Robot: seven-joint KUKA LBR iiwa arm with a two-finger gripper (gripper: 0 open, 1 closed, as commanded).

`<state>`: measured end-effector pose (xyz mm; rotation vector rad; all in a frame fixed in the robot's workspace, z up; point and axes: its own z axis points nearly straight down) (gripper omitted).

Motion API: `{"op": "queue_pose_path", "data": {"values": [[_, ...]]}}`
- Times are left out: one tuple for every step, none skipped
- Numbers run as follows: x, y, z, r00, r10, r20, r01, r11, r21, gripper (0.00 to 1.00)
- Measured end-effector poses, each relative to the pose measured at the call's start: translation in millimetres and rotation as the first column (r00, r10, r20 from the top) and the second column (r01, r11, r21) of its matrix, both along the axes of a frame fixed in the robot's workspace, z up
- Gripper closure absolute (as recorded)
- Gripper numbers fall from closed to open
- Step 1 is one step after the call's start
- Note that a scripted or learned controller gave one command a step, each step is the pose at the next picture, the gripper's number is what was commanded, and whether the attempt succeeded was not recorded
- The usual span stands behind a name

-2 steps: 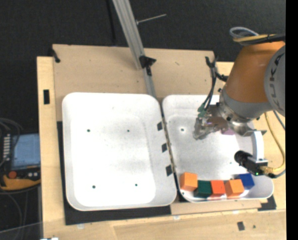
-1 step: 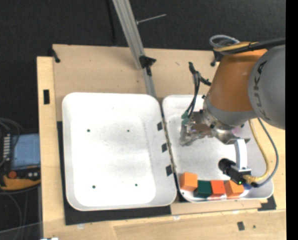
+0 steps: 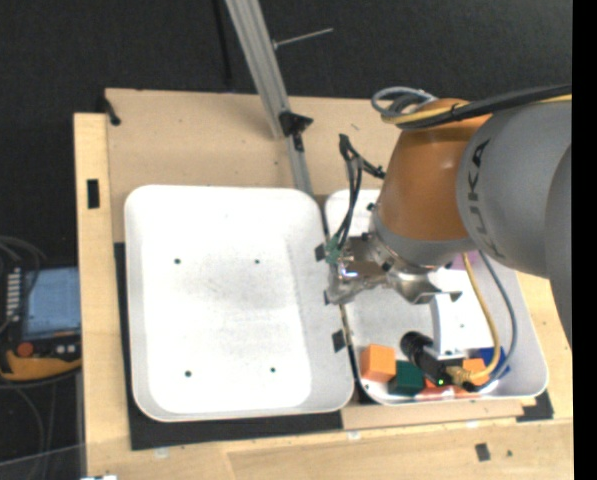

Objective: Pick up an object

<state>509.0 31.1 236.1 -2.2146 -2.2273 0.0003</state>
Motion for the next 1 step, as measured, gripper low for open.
{"op": "queue_pose_path", "data": {"values": [[-9.8,50.0,9.4,1.000,0.003,0.003,-0.003,1.000,0.002,1.00]]}}
